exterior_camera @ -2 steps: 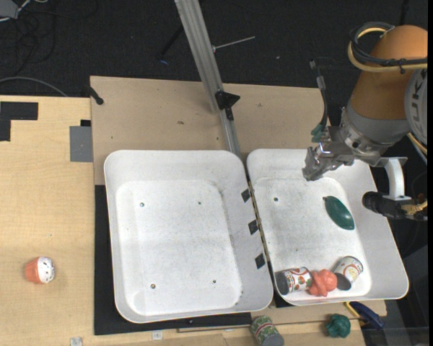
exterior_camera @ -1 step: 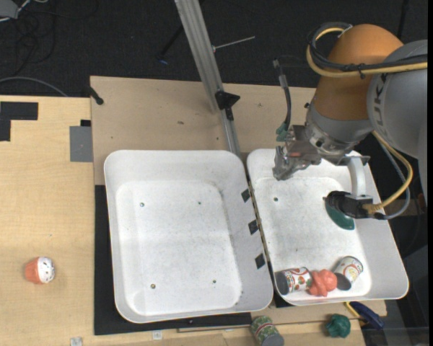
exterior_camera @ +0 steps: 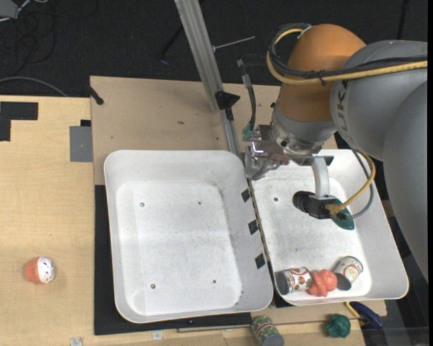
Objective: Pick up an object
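Over the right bin (exterior_camera: 292, 240), near its far rim, the hand (exterior_camera: 262, 156) hangs, opening indiscernible.

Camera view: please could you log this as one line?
pincer: over right shallow white bin, far-left corner | red toy figure: near edge, untouched

Open floor in left bin (exterior_camera: 173, 236), cans (exterior_camera: 294, 280) and red toy (exterior_camera: 322, 282) crowding right bin (exterior_camera: 289, 229) front

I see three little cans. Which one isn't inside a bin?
The dark can at the view's bottom edge, on the bench. The red-labelled can and the pale can both lie in the right bin.
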Robot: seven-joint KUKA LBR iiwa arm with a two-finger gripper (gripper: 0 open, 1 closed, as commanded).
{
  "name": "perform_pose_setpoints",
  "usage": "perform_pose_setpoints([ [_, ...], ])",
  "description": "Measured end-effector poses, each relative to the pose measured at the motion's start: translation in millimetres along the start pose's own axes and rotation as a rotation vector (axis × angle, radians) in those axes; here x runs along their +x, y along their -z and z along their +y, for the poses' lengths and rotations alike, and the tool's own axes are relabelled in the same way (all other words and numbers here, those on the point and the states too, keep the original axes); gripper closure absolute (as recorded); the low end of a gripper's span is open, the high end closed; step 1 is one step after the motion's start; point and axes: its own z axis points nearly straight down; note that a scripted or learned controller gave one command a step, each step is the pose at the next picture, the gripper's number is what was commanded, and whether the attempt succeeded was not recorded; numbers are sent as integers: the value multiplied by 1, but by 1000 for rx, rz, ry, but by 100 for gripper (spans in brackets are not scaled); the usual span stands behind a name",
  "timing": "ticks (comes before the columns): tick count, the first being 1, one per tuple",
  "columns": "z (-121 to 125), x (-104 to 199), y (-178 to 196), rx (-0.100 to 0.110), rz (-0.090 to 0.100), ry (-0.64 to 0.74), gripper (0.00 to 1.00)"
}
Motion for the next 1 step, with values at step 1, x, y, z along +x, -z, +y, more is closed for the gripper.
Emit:
perform_pose_setpoints([
  [1,-4,45,-7,1,-1,-1,100],
])
